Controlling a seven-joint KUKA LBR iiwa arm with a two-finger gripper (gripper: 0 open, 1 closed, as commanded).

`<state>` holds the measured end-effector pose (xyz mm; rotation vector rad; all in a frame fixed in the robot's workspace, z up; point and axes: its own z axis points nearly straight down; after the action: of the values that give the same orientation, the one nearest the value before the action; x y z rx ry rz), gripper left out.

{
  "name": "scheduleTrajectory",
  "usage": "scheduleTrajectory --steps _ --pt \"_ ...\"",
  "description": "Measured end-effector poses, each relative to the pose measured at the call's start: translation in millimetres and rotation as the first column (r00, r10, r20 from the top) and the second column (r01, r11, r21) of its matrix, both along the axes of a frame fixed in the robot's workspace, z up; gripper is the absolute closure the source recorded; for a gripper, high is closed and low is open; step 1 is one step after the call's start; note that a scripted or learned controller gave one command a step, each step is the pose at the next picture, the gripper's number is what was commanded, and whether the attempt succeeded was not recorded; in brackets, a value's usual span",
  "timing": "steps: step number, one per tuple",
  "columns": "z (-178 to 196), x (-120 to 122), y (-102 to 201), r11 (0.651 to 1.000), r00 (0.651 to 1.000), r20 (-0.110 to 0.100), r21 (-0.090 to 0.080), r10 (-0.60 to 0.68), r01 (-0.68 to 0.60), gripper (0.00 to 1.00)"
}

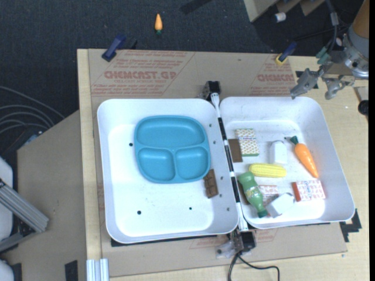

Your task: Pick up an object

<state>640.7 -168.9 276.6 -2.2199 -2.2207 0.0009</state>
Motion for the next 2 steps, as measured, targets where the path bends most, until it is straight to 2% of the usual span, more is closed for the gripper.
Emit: scheduleTrajectory --steps 1,2 --pt "-131.5 23.8 -13.1 1.0 1.0 -0.001 0.0 0.0 0.0 0.0" --pt "-179.5 25.2 -40.0 1.0 1.0 -0.002 0.001 0.0 0.0 0.0"
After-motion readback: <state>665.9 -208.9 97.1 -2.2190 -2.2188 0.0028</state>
